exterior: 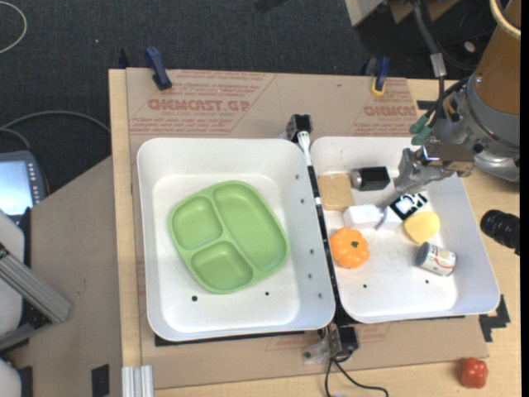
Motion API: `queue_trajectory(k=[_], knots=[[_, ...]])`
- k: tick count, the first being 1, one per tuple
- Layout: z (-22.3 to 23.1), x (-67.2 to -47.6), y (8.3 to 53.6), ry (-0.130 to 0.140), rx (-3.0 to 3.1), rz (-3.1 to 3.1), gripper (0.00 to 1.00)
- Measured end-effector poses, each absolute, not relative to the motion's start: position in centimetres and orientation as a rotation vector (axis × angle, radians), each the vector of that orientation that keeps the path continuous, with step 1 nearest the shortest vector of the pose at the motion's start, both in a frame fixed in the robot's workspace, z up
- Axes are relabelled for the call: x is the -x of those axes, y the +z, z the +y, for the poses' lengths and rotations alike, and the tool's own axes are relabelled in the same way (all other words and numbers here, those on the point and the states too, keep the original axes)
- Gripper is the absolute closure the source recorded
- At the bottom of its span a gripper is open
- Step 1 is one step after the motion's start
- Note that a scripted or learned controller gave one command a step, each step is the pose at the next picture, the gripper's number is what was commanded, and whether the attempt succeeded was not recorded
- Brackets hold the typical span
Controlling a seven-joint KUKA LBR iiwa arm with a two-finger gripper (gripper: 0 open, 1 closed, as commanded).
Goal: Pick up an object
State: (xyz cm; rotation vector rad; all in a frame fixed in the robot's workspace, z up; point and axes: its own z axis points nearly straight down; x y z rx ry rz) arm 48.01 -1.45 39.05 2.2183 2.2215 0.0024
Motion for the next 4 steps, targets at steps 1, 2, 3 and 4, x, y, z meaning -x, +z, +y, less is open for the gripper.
queue_trajectory(k=[1, 2, 3, 4], knots=[[-5.5, -48.0, 48.3, 0.012, -2.218, 2.209, 1.0], [1.0, -47.8, 33.0, -0.018, -2.224, 2.237, 1.0], [7.7, -50.9, 43.4, 0.019, -2.206, 2.226, 1.0], [7.3, -50.8, 43.9, 0.005, -2.218, 2.221, 1.0]])
